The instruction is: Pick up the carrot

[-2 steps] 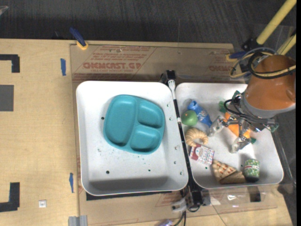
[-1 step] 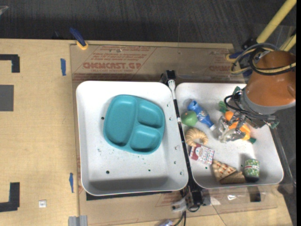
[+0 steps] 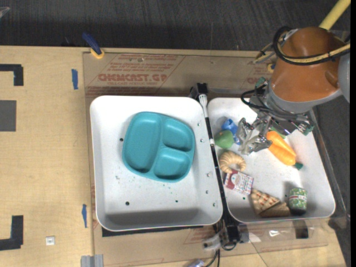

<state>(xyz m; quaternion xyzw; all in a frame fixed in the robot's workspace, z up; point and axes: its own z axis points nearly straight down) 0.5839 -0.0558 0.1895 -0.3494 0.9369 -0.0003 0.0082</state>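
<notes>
- Leave alone the teal divided plate in the left bin, well off to the hand's far side.
- Keep clear of the green and blue pieces just beside the hand toward the bin divider, and of the ring-shaped pastry just below it.
- Hand low in the right bin, metal fingers pointing down; how far open, cannot tell, and nothing visibly clamped.
- Carrot lying slantwise on the bin floor, touching or nearly touching the hand on the side away from the divider, partly under the wrist.
- Best, by judgement: shift over the carrot's thick middle, turn the fingers across its length, go down until they straddle it, close, then lift straight.
- Risk: pinching the tapered end and squirting it out.
- Ignore the red packet, cracker and small green can beyond, near the bin's front edge.
</notes>
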